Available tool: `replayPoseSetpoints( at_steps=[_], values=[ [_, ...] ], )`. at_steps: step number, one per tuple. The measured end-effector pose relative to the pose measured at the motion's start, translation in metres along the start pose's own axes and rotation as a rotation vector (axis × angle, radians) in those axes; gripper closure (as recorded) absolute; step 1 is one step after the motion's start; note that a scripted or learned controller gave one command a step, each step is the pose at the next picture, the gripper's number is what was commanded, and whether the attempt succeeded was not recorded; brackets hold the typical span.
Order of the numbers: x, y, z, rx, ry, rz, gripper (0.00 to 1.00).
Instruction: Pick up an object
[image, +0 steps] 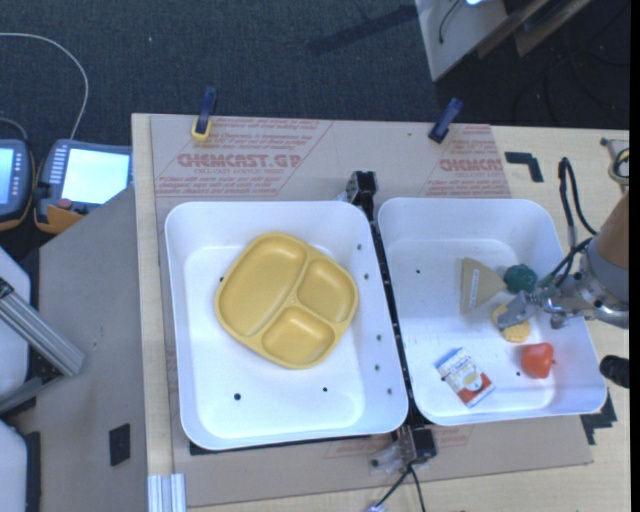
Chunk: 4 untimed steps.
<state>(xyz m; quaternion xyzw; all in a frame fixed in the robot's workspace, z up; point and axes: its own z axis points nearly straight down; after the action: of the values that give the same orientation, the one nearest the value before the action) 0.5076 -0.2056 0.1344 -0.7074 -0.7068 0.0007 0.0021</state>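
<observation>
Two bins: shallow white trays side by side on the bench, left bin (200, 400) and right bin (430, 230), their inner walls touching along the middle.
Progress: nothing is lifted yet, as far as I can judge; every object rests on a bin floor, so the grasp and the raise both remain.
Gripper: the gripper (540, 305) reaches in from the right and sits low over the right bin, its tip among the cluster of small things; its state cannot be told from this slant.
Likely target: a small yellow piece (515, 325) just beside the tip, with a dark green object (519, 277) right above it; which one it aims at is unclear.
Right bin contents: also a tan wedge-shaped piece (476, 287), a red-orange object (538, 360) near the front right corner, and a small printed packet (465, 376) lying flat.
Left bin contents: one yellow divided plate (288, 298) with three compartments, turned at an angle, well apart from the arm.
</observation>
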Motion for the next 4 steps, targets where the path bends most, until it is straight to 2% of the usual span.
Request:
replayPoseSetpoints(
  at_steps=[1, 2, 3, 4],
  values=[
    [0.000, 0.000, 0.053, 0.001, 0.000, 0.000, 0.00],
    [0.000, 0.001, 0.040, -0.005, -0.003, 0.000, 1.00],
    [-0.007, 0.007, -0.007, -0.009, -0.005, -0.001, 1.00],
    [-0.005, 0.007, -0.071, -0.012, -0.006, -0.002, 1.00]
  ],
)
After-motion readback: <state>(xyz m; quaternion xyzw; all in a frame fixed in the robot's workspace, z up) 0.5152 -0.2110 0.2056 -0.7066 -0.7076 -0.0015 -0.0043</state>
